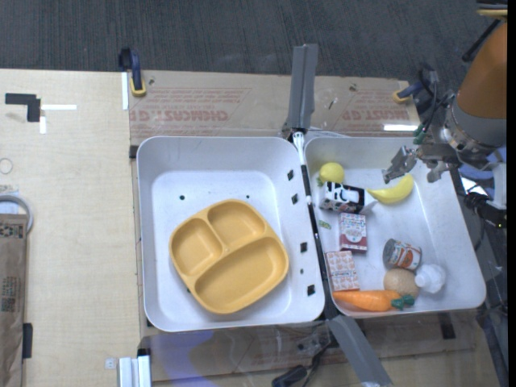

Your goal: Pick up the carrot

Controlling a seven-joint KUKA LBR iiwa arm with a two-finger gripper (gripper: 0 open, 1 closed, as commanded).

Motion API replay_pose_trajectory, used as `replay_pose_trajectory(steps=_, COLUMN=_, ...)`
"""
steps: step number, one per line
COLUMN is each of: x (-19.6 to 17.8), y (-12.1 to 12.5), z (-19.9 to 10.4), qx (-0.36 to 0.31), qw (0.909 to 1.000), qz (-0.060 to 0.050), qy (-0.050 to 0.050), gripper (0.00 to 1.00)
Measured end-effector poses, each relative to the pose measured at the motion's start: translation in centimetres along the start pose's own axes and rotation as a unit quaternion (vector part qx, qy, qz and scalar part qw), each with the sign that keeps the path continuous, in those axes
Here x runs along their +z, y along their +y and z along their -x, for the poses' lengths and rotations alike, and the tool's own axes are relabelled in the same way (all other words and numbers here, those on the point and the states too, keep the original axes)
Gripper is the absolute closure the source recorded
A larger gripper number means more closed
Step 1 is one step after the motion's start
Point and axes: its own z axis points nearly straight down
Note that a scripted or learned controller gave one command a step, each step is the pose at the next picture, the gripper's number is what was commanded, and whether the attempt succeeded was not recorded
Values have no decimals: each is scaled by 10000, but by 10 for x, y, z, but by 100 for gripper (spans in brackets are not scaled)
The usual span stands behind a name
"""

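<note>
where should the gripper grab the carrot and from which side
Probably the thick orange middle of the carrot, coming straight down from above. It lies flat along the near wall of the right bin, green top toward the right, so closing across its width looks best. The wall in front and the red-and-white packet and round brown item behind leave little room.

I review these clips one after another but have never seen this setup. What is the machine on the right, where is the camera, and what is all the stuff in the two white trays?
One fixed camera looks down at a slant on a bench. The grey and orange robot arm reaches in from the right; its gripper hangs over the right bin, beside a banana. That bin also holds a lemon, small boxes, a can and the carrot, which lies untouched along the near edge. The left bin holds a yellow divided plate.
</note>
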Motion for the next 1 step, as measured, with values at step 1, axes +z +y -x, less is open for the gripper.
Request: replay_pose_trajectory(steps=1, x=103, y=-13, z=57, qx=-182, qw=9998, qz=-19, qy=54, gripper=0)
